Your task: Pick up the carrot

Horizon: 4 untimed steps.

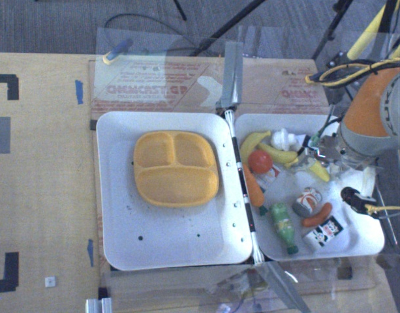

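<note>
Carrot (254, 186) first: it lies in the right bin (372, 240), hard against that bin's left wall, a slim orange spindle running top to bottom with its green end pointing toward the near edge. A red tomato (260, 161) sits touching its upper end, and a green bottle (284, 226) lies just beside its lower tip, so my room is mostly along the middle of its length. My gripper (315, 150) hangs over the upper middle of the same bin, above the bananas (273, 147), well to the right of the carrot; whether it is open or closed I cannot tell, since the wrist hides it, and I see nothing held in it. To do this well, I judge I should travel left across the bin at a safe height, turn my wrist so the closing line runs across the carrot's narrow width, and come down on its mid-section, clear of the tomato. The bin wall is the worry: one side of my pincer must slip between carrot and wall, or I will merely push it. The yellow divided plate (176, 168) in the left bin (115, 214) plays no part.
</note>
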### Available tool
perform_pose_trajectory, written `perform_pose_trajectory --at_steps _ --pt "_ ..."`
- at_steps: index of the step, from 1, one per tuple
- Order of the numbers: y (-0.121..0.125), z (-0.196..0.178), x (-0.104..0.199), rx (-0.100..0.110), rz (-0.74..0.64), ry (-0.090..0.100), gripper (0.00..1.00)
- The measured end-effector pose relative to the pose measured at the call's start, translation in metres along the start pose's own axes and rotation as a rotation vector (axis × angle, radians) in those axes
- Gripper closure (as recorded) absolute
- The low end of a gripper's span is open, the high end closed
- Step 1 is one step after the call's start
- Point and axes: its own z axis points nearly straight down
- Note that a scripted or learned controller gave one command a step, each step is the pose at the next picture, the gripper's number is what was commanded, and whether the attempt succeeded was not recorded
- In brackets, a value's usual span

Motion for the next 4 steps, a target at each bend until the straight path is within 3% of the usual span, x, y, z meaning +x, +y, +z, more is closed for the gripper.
perform_pose_trajectory --at_steps 1,2,3,4 --pt "0.002 -0.012 0.001 -0.005 -0.002 -0.001 1.0" --pt "-0.008 -0.127 0.033 0.0 0.088 -0.001 1.0" --pt "-0.078 -0.127 0.008 0.004 -0.003 0.001 1.0" --pt "-0.083 -0.117 0.127 0.003 0.247 0.0 1.0"
